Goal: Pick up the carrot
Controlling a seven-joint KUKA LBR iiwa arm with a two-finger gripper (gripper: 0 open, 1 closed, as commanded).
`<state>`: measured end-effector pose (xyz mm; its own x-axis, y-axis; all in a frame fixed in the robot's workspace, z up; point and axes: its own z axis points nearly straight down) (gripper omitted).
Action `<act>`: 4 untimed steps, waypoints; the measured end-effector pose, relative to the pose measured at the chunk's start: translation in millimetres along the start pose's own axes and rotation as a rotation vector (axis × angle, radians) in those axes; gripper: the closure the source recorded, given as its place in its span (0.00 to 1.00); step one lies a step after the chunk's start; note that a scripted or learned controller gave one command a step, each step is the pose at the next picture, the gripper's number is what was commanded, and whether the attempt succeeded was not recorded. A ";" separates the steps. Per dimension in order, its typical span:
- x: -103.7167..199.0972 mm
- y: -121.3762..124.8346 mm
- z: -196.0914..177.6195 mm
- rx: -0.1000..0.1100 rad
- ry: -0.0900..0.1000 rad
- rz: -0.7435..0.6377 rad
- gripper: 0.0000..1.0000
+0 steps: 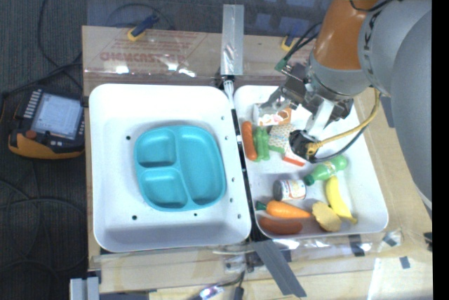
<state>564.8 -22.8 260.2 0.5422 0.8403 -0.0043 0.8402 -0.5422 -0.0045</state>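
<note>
The carrot [289, 209], orange with a green stem end, lies near the front wall of the right bin [372, 183], resting partly on a dark red sausage-like piece [280, 226]. My gripper [276, 113] is over the back part of the same bin, well behind the carrot and apart from it, above a small pile of items. A second slim orange-red piece [248, 139] lies along the bin's left wall, just below the gripper.
Around the carrot lie a small can [289, 188], a banana [337, 197], a green bottle [327, 170] and a tan lump [326, 216]. The left bin [112, 109] holds a blue compartment plate [179, 165]. A handheld pendant [48, 122] sits at the far left.
</note>
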 end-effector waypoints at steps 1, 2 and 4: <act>-0.7 0.1 -8.0 0.002 -0.005 0.000 1.00; -22.0 32.5 -8.9 -0.001 0.000 0.053 1.00; -111.2 -20.6 170.7 -0.010 0.010 0.299 1.00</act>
<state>486.2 -105.2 90.2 0.7658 0.6430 0.0064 0.6430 -0.7658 0.0055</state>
